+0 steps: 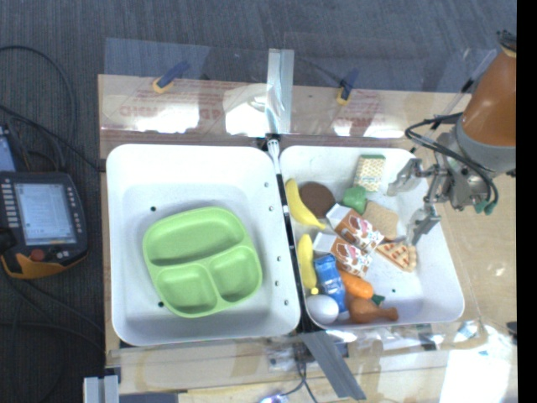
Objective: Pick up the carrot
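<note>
Grey metal hand point(416, 198) hangs spread wide and holding nothing over the right white bin point(436, 296), well above the small orange carrot point(358, 287).

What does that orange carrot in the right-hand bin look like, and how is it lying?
The orange carrot is a short, smooth, glossy piece that looks like toy plastic, with a small dark green tip toward the right. It lies flat on the floor of the right white bin, near the front wall, angled slightly. Its left end touches the blue packet; a brownish-orange toy lies right against it in front, and a white egg-like ball sits nearby to the left. The gripper hangs farther back, apart from it.
</note>
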You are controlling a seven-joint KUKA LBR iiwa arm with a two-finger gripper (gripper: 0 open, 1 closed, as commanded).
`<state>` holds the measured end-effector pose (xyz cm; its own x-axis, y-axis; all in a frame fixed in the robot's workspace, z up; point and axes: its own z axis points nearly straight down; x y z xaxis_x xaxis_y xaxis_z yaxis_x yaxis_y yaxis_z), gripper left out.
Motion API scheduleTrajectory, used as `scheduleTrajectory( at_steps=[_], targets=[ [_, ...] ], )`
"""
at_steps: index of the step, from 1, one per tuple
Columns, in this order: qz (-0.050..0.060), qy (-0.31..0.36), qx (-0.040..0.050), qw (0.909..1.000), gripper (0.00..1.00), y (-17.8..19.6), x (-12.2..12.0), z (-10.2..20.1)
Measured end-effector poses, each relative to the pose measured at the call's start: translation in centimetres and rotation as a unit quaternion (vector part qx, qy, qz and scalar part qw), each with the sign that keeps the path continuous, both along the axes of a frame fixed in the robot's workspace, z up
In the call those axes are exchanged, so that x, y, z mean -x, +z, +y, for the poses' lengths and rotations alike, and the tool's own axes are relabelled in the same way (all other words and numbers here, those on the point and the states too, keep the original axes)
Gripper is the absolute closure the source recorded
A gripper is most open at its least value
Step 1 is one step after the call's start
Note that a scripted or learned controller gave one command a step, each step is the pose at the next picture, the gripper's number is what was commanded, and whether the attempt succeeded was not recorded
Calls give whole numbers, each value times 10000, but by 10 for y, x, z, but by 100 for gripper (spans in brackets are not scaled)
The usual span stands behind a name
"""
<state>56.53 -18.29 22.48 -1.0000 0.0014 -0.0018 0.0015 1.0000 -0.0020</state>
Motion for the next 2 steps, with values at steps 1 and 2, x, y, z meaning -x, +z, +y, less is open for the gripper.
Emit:
scheduleTrajectory(
  at_steps=[1,2],
  targets=[
    [46,-259,-22,9997,0,-76,46,59],
    [-243,-404,60,9989,0,-109,60,73]
  ],
)
